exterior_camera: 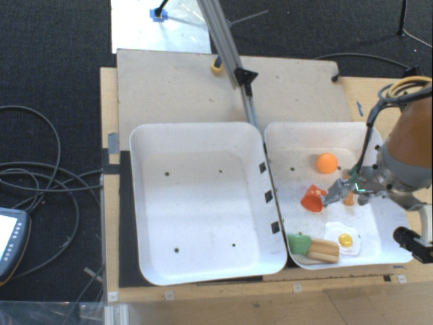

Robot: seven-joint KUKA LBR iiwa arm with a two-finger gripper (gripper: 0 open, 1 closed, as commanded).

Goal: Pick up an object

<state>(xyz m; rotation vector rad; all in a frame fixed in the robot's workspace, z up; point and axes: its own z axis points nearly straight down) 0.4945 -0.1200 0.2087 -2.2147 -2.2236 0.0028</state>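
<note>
White plastic forms the two shallow bins sitting side by side on the surface (169, 87). Nearest the camera, in the front corner of the right bin (298, 137), lie a green block (298, 242), a tan wooden piece (323, 250) touching it, and just beside them a fried-egg toy (345, 240) with a yellow yolk. The tan piece partly covers the green block's right end, and the bin's front rim cuts off their lower edges.

Further in, a red cup-like object (312, 199) lies tilted on its side near the middle of the right bin. The end effector (336, 193) sits just to its right, low over the bin floor; its dark fingers blur into each other and I cannot tell whether they are spread or pressed together, nor whether they touch the red object. A small orange bit (349, 198) shows right behind the fingers, too small to identify.

Beyond that, an orange ball (327, 162) rests alone, apart from the rest. The arm (409, 147) is cut off by the right border. The left bin (196, 202) shows only dark dots on its floor.

At the back, a grey pole (220, 29) slants across the surface toward the divide between bins
</note>
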